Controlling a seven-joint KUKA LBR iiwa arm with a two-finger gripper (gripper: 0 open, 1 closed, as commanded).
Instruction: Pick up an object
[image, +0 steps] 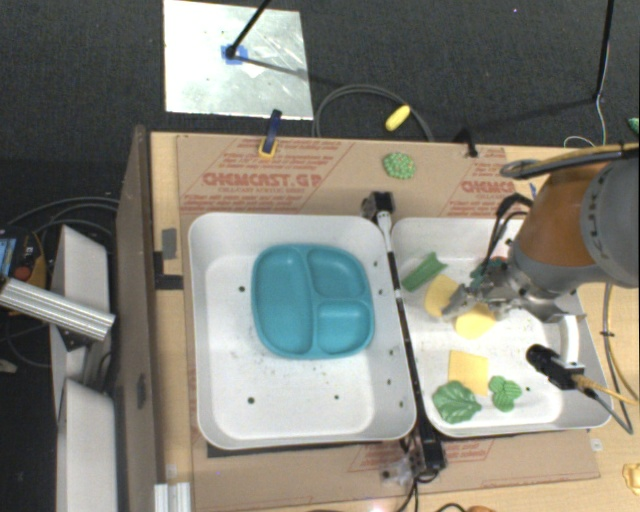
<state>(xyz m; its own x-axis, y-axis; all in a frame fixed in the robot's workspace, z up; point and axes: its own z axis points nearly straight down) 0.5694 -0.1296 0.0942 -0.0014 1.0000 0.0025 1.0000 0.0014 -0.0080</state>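
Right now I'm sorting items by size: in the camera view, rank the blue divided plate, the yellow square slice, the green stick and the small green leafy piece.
1. blue divided plate, clearly largest
2. yellow square slice
3. green stick and small green leafy piece: look too alike in size to rank

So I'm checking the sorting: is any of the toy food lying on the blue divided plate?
No, the blue divided plate in the left bin is bare, and the toy food lies in the right bin.
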